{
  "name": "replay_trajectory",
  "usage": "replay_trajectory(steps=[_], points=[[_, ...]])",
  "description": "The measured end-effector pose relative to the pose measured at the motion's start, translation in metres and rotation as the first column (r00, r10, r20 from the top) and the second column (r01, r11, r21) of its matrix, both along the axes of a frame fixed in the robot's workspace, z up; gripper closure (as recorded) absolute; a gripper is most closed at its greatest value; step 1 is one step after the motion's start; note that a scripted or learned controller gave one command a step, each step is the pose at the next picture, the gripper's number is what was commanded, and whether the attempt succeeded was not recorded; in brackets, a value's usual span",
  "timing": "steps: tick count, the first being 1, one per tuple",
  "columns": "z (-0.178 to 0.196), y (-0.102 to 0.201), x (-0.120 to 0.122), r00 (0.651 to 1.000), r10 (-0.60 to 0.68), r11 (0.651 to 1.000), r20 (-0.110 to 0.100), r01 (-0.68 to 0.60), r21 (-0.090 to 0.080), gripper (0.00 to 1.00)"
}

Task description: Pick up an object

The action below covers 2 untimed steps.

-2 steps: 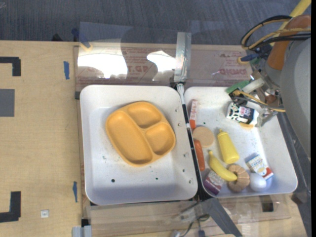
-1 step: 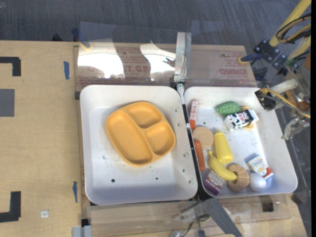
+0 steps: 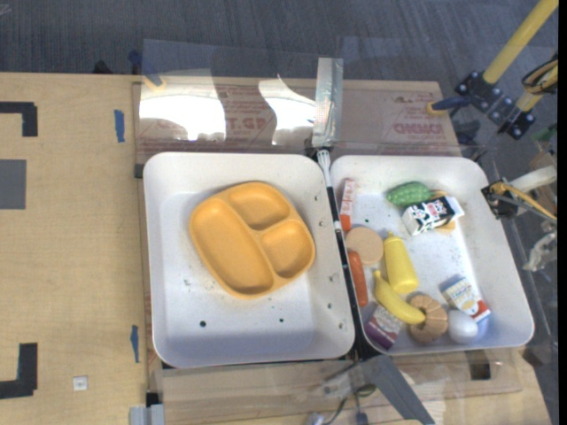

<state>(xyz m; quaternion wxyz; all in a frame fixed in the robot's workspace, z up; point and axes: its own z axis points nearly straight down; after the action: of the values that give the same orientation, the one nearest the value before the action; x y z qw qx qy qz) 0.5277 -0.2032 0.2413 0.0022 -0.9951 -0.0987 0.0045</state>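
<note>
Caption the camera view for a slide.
Orange divided plate in the left bin; toy foods clustered in the right bin.

The pose of the arm, its wrist and its gripper could not be told from this view.

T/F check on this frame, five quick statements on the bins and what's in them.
1. The orange divided plate lies in the left bin. True.
2. The banana lies in the left bin. False: it lies in the right bin, beside the yellow bottle.
3. The green toy sits near the right bin's far edge. True.
4. The plate has one compartment. False: three.
5. The white egg sits at the far left corner of the right bin. False: it is near that bin's front right corner.
</note>
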Motion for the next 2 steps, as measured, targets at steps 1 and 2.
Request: replay_trajectory(steps=[1, 2], points=[[-0.031, 0.094, -0.033, 1.000, 0.026, 1.000, -0.001, -0.026, 0.000, 0.00], [-0.092, 0.088, -0.035, 0.989, 0.150, 0.989, -0.001, -0.150, 0.001, 0.00]])
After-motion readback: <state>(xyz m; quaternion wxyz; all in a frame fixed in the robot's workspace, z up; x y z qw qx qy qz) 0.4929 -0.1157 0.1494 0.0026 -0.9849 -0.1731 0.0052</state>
